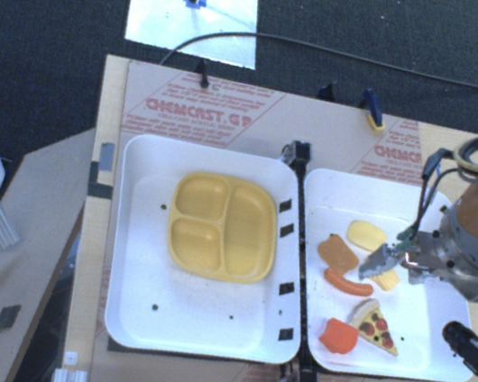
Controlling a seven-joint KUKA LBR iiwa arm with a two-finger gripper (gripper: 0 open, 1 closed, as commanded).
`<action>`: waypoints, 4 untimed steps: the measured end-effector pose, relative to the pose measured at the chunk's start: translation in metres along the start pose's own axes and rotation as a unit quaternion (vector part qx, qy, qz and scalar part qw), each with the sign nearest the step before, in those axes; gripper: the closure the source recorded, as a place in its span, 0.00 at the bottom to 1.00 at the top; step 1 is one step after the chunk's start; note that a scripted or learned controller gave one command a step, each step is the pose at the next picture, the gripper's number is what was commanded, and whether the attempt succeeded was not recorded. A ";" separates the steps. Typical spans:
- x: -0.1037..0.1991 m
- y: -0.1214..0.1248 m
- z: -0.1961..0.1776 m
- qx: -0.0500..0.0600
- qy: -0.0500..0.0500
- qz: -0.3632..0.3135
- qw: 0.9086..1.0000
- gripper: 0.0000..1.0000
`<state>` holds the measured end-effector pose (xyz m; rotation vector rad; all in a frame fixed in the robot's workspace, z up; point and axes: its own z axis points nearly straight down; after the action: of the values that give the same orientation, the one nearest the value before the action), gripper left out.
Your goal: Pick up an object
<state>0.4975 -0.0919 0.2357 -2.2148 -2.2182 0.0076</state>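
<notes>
The gripper (379, 263) hangs low over the right bin (455, 210), its dark fingers pointing down and toward the divider between the bins, and the tips appear slightly parted with nothing visibly caught between them. The nearest candidates crowd right around those tips: a small yellow block (387, 279) lies directly under or just behind them, partly hidden, so contact cannot be judged. Just below and a little toward the divider lies the red sausage (348, 283), its long axis running roughly across the bin, almost crosswise to the line of the fingers. Farther toward the divider from the tips sits the brown piece (338, 251), and just above the tips, on the far side, the pale yellow oval (366, 235). The pizza slice (378, 329) and the red wedge (339, 337) lie nearer the front wall, well apart from the hand. The next move likely turns on a short drop onto the block or a small shift toward the sausage, closing across its narrow width. The yellow divided plate (222, 226) in the left bin (134, 240) is far off.
</notes>
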 end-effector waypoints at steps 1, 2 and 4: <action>0.000 0.002 -0.005 -0.005 -0.001 -0.001 1.000 0.00; -0.001 0.009 0.056 -0.004 0.000 0.000 1.000 0.00; -0.002 0.010 0.152 -0.004 0.000 0.001 1.000 0.00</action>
<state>0.5060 -0.0932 0.0835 -2.2212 -2.2215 -0.0011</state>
